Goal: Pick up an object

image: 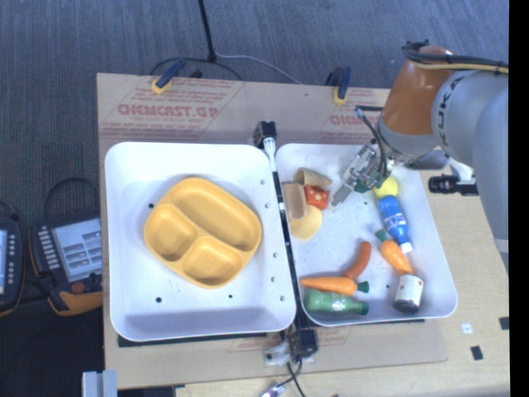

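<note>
While the gripper point(354, 180), fingers parted and holding nothing, hangs over the right bin's point(430, 222) far edge, you see toys clustered below for picking.

You saw two white bins point(124, 222). The left one held a yellow divided tray point(202, 231). At right lay orange carrots point(329, 285), a green bottle point(335, 303), and a blue bottle point(393, 219) with a yellow cap. The arm point(438, 106) was grey, banded orange.
</note>
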Motion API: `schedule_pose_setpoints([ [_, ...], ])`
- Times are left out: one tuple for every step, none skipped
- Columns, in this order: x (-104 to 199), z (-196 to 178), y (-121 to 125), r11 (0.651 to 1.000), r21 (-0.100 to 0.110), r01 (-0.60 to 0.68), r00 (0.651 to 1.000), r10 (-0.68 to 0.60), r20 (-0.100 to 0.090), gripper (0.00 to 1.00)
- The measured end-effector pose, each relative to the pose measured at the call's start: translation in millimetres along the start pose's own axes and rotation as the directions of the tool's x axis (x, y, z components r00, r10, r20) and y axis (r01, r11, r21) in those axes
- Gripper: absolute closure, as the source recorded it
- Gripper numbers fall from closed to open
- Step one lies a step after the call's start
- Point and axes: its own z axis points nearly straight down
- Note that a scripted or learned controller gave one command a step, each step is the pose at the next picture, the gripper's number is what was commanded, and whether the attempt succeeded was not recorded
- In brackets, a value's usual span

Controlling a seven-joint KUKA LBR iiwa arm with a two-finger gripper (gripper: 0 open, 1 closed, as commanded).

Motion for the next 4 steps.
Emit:
schedule_pose_setpoints([
  [96.1,-0.8,-35.4,0.964,-0.007,0.267,0.963,-0.266,0.029,0.00],
  [95.3,-12.4,-34.2,0.964,-0.009,0.266,0.964,-0.266,0.031,1.00],
  [95.5,-12.2,-34.3,0.964,-0.009,0.266,0.964,-0.266,0.030,0.00],
  [88.6,-0.5,-50.9,0.945,-0.012,0.327,0.945,-0.327,0.017,0.00],
])
